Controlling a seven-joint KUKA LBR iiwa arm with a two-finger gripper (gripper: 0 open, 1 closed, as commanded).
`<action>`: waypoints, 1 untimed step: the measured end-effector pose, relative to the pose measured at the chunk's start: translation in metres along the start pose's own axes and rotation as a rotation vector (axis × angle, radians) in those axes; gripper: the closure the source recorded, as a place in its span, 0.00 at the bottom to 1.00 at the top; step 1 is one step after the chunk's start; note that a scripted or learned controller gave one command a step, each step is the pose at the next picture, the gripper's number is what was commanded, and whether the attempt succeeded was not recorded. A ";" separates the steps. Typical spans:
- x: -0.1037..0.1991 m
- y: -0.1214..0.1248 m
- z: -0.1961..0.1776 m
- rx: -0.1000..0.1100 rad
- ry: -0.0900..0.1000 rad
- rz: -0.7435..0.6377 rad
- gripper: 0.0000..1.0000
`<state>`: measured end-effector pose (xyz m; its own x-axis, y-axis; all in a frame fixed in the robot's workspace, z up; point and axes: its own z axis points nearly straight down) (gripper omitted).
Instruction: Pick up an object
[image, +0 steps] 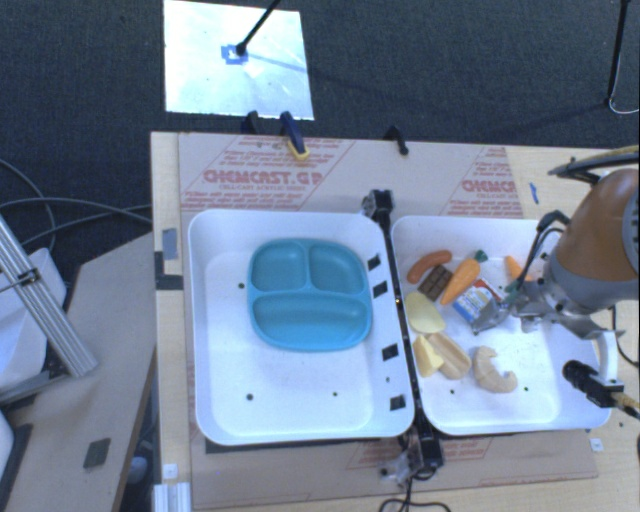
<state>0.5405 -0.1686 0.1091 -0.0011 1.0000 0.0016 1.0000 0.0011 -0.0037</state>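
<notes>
Gripper (490, 318) sits mid-right over the blue carton (472, 302) in the right bin (540, 400); can't tell the jaws' state. Carton looks light, stiff, probably slick, so grab across its flat sides.

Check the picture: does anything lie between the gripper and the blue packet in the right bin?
Nothing visible does. The gripper sits right at the blue packet, with the carrot beside it on the far side.
</notes>
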 end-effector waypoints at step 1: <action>0.001 0.000 0.026 -0.002 -0.001 0.000 0.00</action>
<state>0.5408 -0.1680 0.0831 -0.0013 1.0000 0.0007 1.0000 0.0013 -0.0017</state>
